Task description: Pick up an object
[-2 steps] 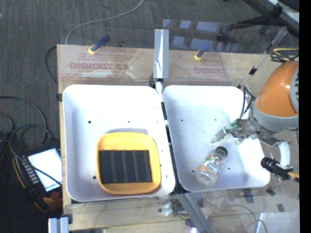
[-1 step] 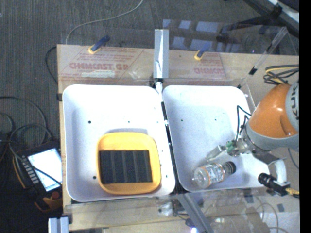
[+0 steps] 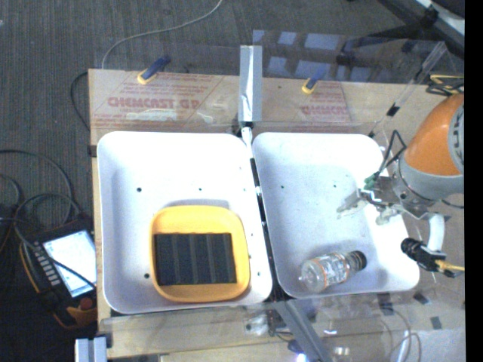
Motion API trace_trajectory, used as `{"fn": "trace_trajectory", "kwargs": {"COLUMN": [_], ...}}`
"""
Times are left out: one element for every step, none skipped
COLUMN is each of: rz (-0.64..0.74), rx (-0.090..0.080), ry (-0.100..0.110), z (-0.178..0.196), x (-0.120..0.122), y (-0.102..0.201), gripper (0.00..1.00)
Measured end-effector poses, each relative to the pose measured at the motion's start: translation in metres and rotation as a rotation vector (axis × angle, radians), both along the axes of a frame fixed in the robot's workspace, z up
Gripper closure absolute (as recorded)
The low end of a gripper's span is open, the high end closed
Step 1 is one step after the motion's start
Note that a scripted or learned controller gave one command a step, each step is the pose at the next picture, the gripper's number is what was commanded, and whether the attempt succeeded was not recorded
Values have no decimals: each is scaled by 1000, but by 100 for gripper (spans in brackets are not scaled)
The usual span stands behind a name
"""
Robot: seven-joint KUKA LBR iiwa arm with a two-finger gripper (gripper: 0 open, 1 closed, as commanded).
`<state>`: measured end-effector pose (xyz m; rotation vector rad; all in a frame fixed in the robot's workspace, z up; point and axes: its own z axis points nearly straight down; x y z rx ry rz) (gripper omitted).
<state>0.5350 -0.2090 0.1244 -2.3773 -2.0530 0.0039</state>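
A clear plastic bottle point(image 3: 330, 269) with a dark cap lies on its side near the front of the right bin point(image 3: 302, 179). A yellow square block point(image 3: 201, 253) with a black ribbed top rests at the front of the left bin point(image 3: 121, 172). My gripper point(image 3: 368, 208) hangs over the right side of the right bin, behind the bottle and apart from it. Its two pale fingers point(image 3: 349, 203) stand spread, open, with nothing between them. The orange band of the arm point(image 3: 436, 143) is at the right edge.
A metal divider post point(image 3: 248, 89) stands behind the seam between the bins. Cables and a small screen device point(image 3: 66, 259) lie on the floor to the left. A clear panel and two clamps sit on the board behind the bins.
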Motion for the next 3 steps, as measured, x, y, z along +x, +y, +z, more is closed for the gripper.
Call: {"fn": "trace_trajectory", "kwargs": {"rz": [20, -555, -977], "rx": [-2, -3, -4], "ry": [-2, -3, -1], "z": [132, 232, 250], "x": [-49, -48, -38], "y": [-5, 58, 17], "gripper": [0, 0, 0]}}
